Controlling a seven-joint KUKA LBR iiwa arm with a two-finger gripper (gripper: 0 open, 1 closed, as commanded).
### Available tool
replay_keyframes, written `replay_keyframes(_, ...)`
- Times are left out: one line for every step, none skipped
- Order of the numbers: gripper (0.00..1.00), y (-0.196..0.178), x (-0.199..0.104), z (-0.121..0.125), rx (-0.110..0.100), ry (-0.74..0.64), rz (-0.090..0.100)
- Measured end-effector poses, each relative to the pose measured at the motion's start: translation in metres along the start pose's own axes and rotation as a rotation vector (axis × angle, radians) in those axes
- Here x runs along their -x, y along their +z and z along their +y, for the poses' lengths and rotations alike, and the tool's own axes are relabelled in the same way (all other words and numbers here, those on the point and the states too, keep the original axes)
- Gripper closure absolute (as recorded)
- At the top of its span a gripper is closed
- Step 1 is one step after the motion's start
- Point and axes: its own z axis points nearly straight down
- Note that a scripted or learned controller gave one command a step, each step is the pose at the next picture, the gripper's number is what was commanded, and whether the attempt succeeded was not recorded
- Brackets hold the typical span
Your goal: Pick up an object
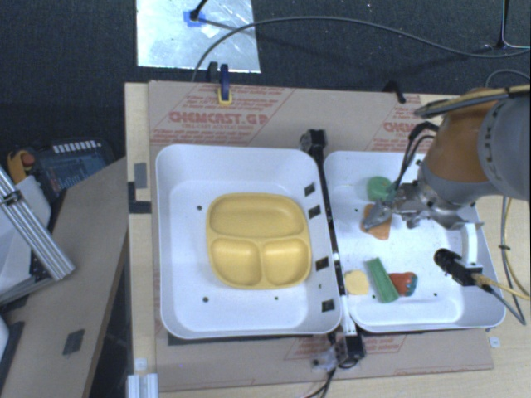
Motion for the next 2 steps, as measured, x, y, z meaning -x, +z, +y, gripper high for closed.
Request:
replay_keyframes(0.0, 0.032, 0.0, 0.0, -0.001, 0.0, 0.0)
replay_keyframes(1.0, 0.02, 0.0, 0.001, 0.003, 0.0, -0.001)
